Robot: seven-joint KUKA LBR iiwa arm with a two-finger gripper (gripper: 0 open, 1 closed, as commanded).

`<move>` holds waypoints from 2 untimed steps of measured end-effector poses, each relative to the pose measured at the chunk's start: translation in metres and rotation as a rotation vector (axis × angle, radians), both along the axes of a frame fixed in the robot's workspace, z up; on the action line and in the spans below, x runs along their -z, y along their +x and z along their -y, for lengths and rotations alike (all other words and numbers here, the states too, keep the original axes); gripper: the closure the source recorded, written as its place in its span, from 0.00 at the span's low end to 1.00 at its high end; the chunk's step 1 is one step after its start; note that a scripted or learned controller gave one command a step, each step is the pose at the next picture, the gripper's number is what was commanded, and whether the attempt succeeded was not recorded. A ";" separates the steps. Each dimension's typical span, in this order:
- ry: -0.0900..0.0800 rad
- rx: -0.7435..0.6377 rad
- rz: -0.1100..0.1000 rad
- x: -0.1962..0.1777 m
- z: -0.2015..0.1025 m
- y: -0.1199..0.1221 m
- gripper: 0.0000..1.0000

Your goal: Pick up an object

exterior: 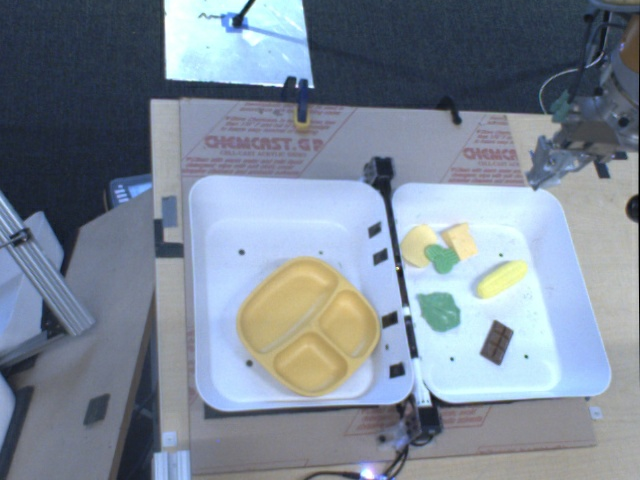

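Start at the left bin: you have a yellow compartment tray lying in it, three hollows, tilted on the diagonal, and nothing loose beside it worth reaching for.

Cross the divider into the right bin, where your candidates sit. Near the divider, a pale yellow wedge touches a small green piece, with a yellow cube just beside them. Below those lies a green leafy piece. Further right is the yellow corn-like piece, its long axis running from lower left to upper right, well clear of its neighbours. The brown chocolate bar lies nearer the front, also on a slant.

Furthest right, your claw hangs above the worktop at the far right corner of that bin, outside the cluster. Whether it is released or clenched you cannot tell from this angle; nothing is seen between its tips.

So every object lies toward the near left of the claw. The corn-like piece looks the easiest: stands apart, so close across its short width.
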State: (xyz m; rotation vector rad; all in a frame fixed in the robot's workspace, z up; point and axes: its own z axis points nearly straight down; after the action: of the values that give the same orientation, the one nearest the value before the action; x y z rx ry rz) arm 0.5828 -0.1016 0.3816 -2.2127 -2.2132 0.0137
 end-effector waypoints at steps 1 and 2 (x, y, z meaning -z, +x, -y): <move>-0.004 -0.006 0.029 -0.104 -0.014 0.019 1.00; -0.002 0.003 0.016 -0.096 0.007 -0.072 1.00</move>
State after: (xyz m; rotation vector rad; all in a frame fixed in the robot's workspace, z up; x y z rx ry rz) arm 0.5110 -0.1083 0.4774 -2.2251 -2.2194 -0.0017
